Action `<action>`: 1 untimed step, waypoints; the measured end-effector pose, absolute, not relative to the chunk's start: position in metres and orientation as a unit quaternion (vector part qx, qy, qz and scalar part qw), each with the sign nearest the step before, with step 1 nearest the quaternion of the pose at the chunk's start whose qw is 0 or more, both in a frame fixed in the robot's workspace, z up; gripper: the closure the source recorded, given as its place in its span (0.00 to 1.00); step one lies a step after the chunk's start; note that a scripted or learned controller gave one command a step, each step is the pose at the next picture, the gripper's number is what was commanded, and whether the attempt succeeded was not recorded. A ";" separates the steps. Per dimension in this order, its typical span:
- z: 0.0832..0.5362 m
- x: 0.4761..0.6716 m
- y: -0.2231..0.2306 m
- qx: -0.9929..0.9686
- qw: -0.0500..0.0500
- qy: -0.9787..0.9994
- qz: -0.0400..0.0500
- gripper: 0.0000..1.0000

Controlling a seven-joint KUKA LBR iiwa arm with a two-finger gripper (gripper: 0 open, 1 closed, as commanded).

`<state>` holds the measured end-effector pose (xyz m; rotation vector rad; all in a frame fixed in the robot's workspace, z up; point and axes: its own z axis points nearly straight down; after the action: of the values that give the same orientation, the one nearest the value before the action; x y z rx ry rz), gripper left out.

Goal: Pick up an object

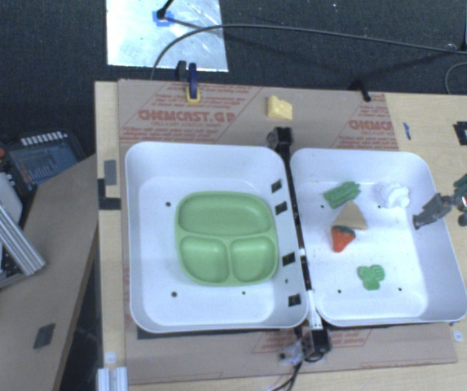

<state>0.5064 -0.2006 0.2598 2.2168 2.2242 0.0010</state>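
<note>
Green toy (372, 276) sits nearest, low in right bin (441, 300).
Light, stiff, slippery plastic; take it across its narrow waist. Gripper (430, 210) at bin's edge, finger state untellable.

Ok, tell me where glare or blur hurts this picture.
Camera view: the white object in the right bin nearly washes out against it; the foil sheet up top glares; the gripper at the bin's right rim is soft and blurred; the green tray reads clearly.

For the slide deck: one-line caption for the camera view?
Gripper at the right bin's edge, toy foods inside; green divided tray in the left bin.
</note>
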 end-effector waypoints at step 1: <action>0.197 0.506 -0.200 0.707 -0.001 0.708 -0.001 0.00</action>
<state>0.5059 -0.2004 0.1970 2.2220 2.2251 -0.0020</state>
